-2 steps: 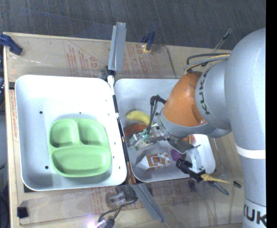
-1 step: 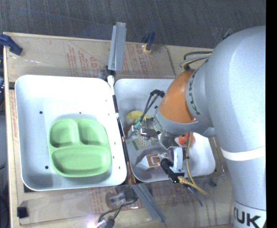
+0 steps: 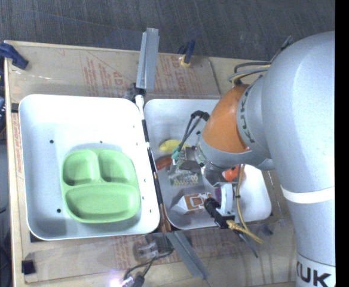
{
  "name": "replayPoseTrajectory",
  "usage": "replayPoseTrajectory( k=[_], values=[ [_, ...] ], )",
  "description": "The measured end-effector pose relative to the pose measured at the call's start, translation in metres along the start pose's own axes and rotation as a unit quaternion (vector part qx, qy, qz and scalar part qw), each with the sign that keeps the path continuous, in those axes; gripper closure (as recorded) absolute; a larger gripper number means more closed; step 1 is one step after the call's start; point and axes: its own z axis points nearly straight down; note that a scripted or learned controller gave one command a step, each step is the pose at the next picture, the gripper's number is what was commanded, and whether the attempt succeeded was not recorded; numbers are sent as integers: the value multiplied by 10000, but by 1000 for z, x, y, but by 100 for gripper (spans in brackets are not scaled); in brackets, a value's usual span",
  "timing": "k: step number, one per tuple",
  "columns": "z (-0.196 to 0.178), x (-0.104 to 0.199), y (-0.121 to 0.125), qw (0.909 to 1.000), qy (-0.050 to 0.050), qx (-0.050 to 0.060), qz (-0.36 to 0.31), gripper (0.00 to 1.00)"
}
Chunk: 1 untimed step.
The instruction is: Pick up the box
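The arm [image 3: 264,130] hung low over the right bin [image 3: 255,205], its jaws [image 3: 183,163] down among the clutter near the bin's middle. This looked like the reach-and-grasp step; how the jaws stood could not be told. The box [image 3: 193,202], small and white with an orange-brown patch, lay near the bin's front wall, just beside the jaws. Next, the jaws would need to shift onto it. The left bin [image 3: 34,160] held a green tray [image 3: 101,185].

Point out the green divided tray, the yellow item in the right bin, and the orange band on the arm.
green divided tray [image 3: 101,186]: camera view, on the ridge between its compartments.
yellow item [image 3: 170,144]: camera view, on its visible top.
orange band [image 3: 222,127]: camera view, on its curved face.
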Motion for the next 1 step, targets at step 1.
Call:
replayPoseTrajectory(
  k=[1],
  values=[
    [-113,47,-39,9879,19,49,-1547,100]
  ],
)
